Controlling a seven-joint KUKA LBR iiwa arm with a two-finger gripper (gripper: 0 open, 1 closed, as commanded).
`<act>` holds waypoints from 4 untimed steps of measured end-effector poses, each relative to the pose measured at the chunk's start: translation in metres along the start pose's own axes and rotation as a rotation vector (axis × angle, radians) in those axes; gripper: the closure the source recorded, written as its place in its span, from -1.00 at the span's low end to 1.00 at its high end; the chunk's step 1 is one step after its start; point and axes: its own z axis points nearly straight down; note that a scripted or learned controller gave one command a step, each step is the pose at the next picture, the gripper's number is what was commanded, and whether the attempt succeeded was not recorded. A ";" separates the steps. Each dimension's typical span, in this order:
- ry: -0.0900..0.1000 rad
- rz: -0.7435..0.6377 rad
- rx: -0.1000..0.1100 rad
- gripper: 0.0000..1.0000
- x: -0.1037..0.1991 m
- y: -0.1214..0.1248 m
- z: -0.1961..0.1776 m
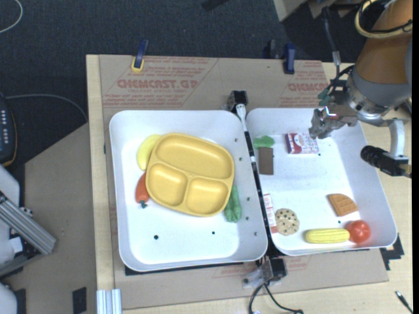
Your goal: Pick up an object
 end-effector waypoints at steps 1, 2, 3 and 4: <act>0.004 -0.002 0.009 1.00 0.036 -0.035 -0.010; 0.004 0.000 0.012 1.00 0.060 -0.077 -0.001; 0.003 0.000 0.011 1.00 0.074 -0.088 0.011; 0.001 -0.001 0.003 1.00 0.082 -0.077 -0.005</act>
